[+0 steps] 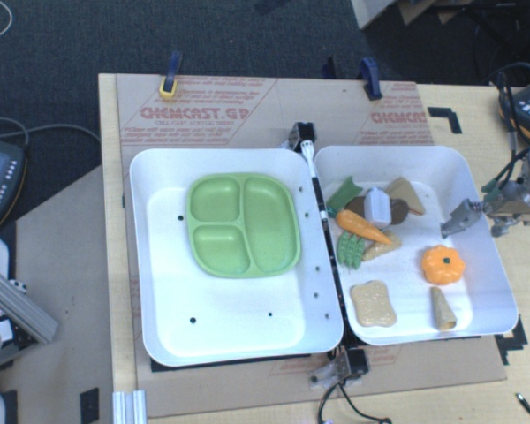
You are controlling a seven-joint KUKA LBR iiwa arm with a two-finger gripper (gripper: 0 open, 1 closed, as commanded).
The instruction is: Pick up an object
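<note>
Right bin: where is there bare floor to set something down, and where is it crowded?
In the right bin, bare floor lies at the upper right, beyond the pile and above the toy pumpkin, near the gripper. A smaller patch sits between the cracker and the cone. The left side around the toy carrot is crowded.

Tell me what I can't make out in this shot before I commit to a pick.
- Gripper, camera view: small and blurred at the right bin's edge, so finger state is unreadable.
- Arm: cut off by the picture's right edge.
- Pile by the carrot: the items overlap, so the brown pieces beneath are partly hidden.
- Green item: the carrot covers its top.
</note>
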